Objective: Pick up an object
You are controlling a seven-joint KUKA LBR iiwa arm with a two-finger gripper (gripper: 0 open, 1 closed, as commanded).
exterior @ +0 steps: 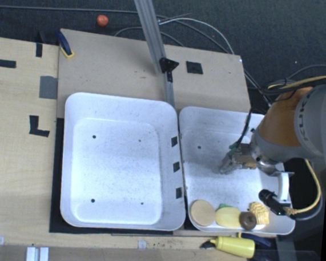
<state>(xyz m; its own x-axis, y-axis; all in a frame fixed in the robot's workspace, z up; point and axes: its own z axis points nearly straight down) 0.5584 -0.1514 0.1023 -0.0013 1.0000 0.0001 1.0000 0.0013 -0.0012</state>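
Tool (226, 166) over right bin (209, 126), grip state unclear; objects (226, 216) nearer front rim.

One fixed overhead camera looks down slantwise on both white bins (125, 109).

The gripper's (229, 164) fingers are too blurred to read; a green item (223, 207) hides behind the yellow disc (228, 217).

I see two shallow white bins side by side on the worktop (128, 72). The left bin (69, 147) sits beside the right bin (209, 126), where a round tan disc (202, 212), a yellow lump (227, 216) and a small brown knob (248, 220) line its near wall, the tool (228, 165) behind them.
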